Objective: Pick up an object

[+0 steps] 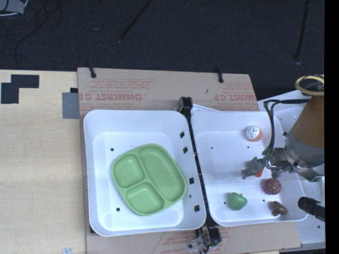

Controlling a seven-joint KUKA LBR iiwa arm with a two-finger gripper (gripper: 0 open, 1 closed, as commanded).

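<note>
My gripper [253,169] reaches in from the right and hangs low over the middle of the right bin [222,142]. A small orange object [259,170] shows right at its tip, partly hidden by it. A dark red ball [272,186] lies just below and to the right of the gripper. A green object [237,200] rests near the bin's front wall. At the front right corner lies a brown piece [278,209]. A white speckled ball with an orange base [252,133] sits toward the back right.
The left bin [98,142] holds a green three-compartment plate [149,179]. A black divider [194,163] runs between the two bins. The arm's grey body [312,136] covers the right bin's right edge.
</note>
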